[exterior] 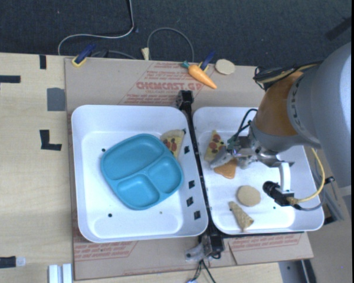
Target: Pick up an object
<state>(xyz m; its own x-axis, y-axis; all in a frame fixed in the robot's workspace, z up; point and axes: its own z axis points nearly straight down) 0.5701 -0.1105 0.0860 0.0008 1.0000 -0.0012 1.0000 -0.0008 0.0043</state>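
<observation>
Lying beside the tool (229,153), orange wedge (226,170), tip lower-right.

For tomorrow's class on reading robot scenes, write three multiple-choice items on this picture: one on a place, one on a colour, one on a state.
1. Where does the carrot lie?
A. In the left bin
B. On the cardboard beyond the bins
C. On the tray

2. What colour is the divided tray?
A. Blue
B. Red
C. Green

3. How does the tray stand to the left bin?
A. Leaning outside it
B. Lying flat inside it
C. Lifted above it

Answers: 1 B, the carrot rests on the cardboard past the bins' far edge. 2 A, the tray is light blue all over. 3 B, it lies on the bin's floor with its three compartments facing up.
</observation>
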